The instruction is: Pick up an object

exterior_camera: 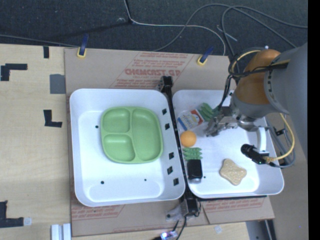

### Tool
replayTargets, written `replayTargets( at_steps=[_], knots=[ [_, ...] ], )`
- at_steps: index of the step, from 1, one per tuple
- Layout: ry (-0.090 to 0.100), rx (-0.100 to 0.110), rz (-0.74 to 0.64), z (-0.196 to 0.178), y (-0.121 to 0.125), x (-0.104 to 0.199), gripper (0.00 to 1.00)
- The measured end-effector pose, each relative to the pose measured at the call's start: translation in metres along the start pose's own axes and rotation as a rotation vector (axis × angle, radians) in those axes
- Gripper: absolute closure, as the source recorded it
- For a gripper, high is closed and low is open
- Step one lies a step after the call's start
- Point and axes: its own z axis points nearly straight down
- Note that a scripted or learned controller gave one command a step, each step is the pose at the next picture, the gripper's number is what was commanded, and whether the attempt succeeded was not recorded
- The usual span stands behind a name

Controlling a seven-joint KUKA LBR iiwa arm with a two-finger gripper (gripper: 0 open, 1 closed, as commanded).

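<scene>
Fingers first, and it's a murky one: the gripper (216,126) is low over the right bin (270,188), its tip a grey metal blur, and I cannot tell whether those fingers are apart or together. Nothing shows between them.

Now the big picture. Brown cardboard sheet (150,69), flat and printed with red lettering, lies under both bins, with a blue and yellow clamp (82,49) on its far edge. The arm (280,89) comes in from the right, a smooth grey casing with a glossy orange band (252,86) above the wrist, and thin cables looping around it.

Left bin (80,149): shallow white plastic with rounded corners, holding a pale green divided plate (132,134), matte and squarish with three compartments.

The right bin is where the pickable pieces sit. Near the front is a tan sponge-like piece (233,171), speckled and wavy-edged, well apart from the gripper. Just left of the gripper is a crinkly white packet (190,119) with red and blue print. Beside that, touching or nearly touching the gripper's far side, lies a green ridged piece (206,110). Against the left wall sits a black boxy object (194,169), with a small green piece (192,153) just behind it. Then there's a smooth round orange ball (188,138), near the gripper but not touching it.
</scene>
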Motion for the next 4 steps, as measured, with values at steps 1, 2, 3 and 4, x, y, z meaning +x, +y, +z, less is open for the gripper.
replayTargets(
  at_steps=[1, 2, 3, 4],
  knots=[
    [0.000, -0.006, 0.002, -0.042, 0.001, 0.003, 1.00],
    [-0.001, -0.009, 0.001, -0.105, 0.007, 0.002, 1.00],
    [0.000, -0.007, 0.001, -0.148, 0.008, 0.006, 1.00],
    [0.001, -0.002, -0.003, -0.134, 0.010, 0.056, 1.00]
  ],
)
